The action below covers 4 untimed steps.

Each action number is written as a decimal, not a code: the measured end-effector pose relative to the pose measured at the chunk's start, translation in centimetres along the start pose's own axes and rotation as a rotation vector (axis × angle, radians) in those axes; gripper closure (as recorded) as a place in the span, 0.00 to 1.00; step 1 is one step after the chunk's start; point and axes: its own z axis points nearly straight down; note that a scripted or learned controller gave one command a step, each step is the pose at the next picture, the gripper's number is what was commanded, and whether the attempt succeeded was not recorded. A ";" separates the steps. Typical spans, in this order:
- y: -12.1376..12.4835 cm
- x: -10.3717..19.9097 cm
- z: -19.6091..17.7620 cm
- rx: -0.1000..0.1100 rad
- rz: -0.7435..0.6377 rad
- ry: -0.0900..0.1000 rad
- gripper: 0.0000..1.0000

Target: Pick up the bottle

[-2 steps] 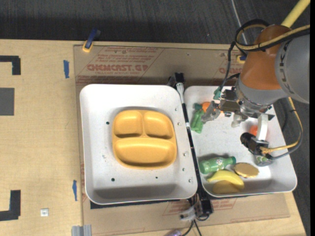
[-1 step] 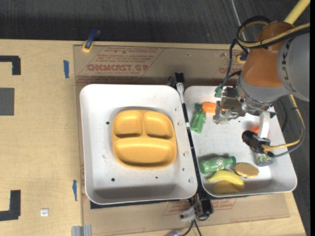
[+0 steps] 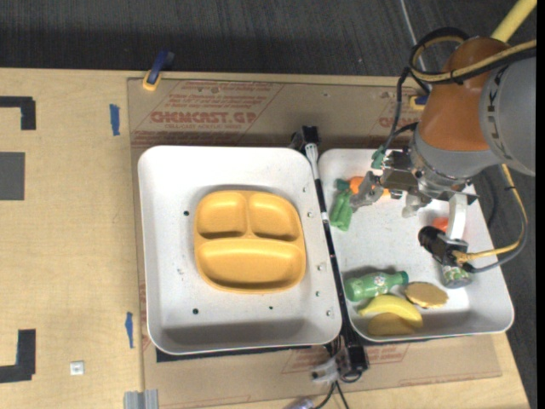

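Green bottle (image 3: 375, 284) lies on its side at the right bin's (image 3: 387, 239) near end, long axis crosswise. The hand (image 3: 385, 186) hangs over the far end, spread or closed I can't tell.

- Bench (image 3: 60, 228): pale tan top, flat, running to the left edge of the camera view.
- Cardboard sheet (image 3: 221, 113): lies flat on the bench, with red print along its far strip.
- Left bin (image 3: 162, 228): white, shallow, sits on the sheet.
- Right bin (image 3: 490, 305): white, shallow, just beside the left bin on the same sheet.
- Blue tape strip (image 3: 114, 119): stuck to the bench at the sheet's left edge.
- Black corner marks (image 3: 21, 113): on the bench, far left.
- Yellow-and-blue clamp (image 3: 157, 68): at the sheet's far left corner.
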 end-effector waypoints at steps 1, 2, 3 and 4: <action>-1.0 3.4 1.0 0.001 0.108 0.000 0.00; -0.9 3.4 0.0 0.000 0.107 0.000 1.00; -0.9 3.4 0.0 0.000 0.107 0.000 0.00; -2.8 5.2 1.0 0.002 0.359 0.000 0.00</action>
